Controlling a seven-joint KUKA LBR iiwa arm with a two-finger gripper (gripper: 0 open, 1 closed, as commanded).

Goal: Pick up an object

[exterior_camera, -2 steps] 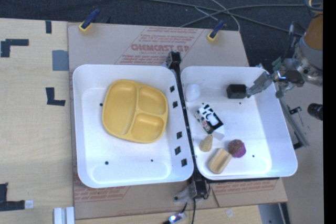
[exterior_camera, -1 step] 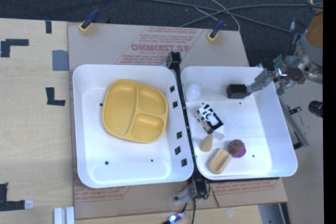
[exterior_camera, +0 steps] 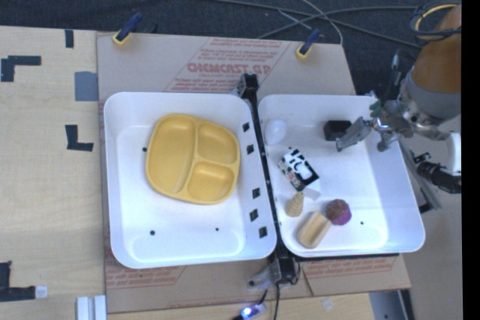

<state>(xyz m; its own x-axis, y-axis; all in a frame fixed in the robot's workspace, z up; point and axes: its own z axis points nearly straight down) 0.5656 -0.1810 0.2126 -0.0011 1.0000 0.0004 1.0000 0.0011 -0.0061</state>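
Nearest the camera, at the front of the right bin [exterior_camera: 397, 236], a tan block-shaped object [exterior_camera: 313, 229] lies just beside a small purple ball [exterior_camera: 338, 211], with a little tan cone-like piece [exterior_camera: 295, 203] close to their left. Further back in the same bin sits a black-and-white patterned box [exterior_camera: 299, 168], tilted on the white floor, and beyond it a pale, rounded white item [exterior_camera: 275, 132] rests near the divider between the two bins. A dark block [exterior_camera: 337, 130] lies toward the back of the bin — just beside the tip of the gripper [exterior_camera: 352, 136], which reaches in from the right at the end of the grey arm [exterior_camera: 435, 79] with its orange band. Nothing can be seen between the fingers; they look drawn close together, narrow rather than spread, though the slanted view leaves some doubt. The left bin [exterior_camera: 120, 183] holds a yellow divided plate [exterior_camera: 193, 158], lying flat and slightly turned, its three compartments facing up. Both bins rest on a sheet of printed cardboard [exterior_camera: 225, 64] — held at its back edge by two blue-and-yellow clamps [exterior_camera: 127, 28] — on a pale wooden bench [exterior_camera: 37, 183].
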